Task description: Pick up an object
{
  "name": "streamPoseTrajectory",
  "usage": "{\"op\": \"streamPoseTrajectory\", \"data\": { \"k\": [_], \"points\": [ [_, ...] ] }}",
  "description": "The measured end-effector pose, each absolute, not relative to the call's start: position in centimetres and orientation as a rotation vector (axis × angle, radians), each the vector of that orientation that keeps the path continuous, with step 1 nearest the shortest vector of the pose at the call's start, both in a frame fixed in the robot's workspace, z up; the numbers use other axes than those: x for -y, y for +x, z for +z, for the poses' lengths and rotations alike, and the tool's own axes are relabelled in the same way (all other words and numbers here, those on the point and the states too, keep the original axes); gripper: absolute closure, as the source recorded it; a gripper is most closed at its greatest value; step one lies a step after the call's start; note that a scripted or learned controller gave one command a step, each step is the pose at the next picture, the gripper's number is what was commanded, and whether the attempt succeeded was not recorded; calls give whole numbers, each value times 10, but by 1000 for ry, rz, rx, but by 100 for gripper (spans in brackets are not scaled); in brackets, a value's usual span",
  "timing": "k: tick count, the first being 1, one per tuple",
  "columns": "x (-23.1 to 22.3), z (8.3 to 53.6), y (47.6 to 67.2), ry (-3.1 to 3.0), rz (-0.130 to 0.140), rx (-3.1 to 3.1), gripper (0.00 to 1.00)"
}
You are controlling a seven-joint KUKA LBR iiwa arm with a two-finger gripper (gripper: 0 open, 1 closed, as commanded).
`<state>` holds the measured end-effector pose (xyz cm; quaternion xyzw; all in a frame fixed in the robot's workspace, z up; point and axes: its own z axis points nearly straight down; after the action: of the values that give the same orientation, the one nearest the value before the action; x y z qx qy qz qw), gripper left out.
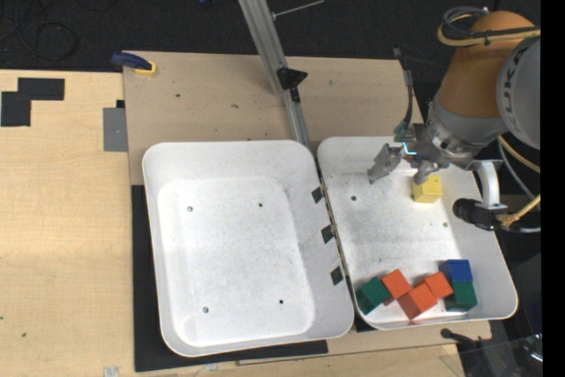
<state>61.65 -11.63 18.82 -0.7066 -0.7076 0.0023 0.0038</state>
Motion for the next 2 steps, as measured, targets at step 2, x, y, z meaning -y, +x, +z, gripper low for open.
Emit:
{"op": "streamPoseTrajectory", "data": {
  "k": [2],
  "points": [
    [118,146,612,-2217,8,2216,0]
  ]
}}
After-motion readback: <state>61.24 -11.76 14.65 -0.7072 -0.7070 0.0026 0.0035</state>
